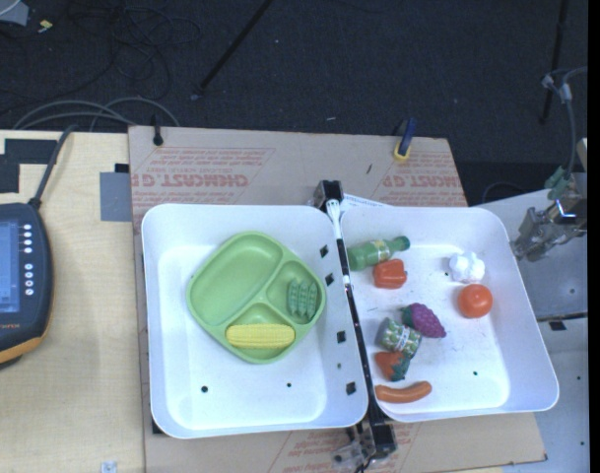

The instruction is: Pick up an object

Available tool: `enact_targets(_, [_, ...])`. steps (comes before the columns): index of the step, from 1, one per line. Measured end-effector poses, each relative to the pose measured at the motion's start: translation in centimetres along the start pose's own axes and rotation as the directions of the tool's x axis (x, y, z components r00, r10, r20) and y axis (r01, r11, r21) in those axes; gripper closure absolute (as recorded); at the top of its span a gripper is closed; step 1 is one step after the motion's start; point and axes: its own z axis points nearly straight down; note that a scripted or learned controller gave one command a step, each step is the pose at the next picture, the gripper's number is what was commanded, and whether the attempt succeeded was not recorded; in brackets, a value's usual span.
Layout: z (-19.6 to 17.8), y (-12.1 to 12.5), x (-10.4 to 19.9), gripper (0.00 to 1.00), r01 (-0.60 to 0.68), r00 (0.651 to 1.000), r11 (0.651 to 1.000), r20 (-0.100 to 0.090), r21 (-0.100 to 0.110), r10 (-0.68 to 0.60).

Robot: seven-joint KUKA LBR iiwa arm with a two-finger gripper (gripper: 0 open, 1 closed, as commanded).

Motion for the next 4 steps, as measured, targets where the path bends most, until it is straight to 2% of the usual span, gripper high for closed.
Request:
enact_targets(1, [17.9,5.9,-2.1,1.00,0.001,1.000,1.000,0.003,-0.010,-0.001])
enact_targets(2, [8.8,-0.7,4.5,1.00,0.007,1.000,1.000,0.002,-0.021,-0.007])
enact_targets(3, [1.0,0.8,14.5,1.00,0.012,1.000,1.000,0.002,-0.024,-0.012])
enact_targets(4, [-5.2,-0.7,22.9,1.00,0.011,1.000,1.000,0.002,-0.022,-0.011])
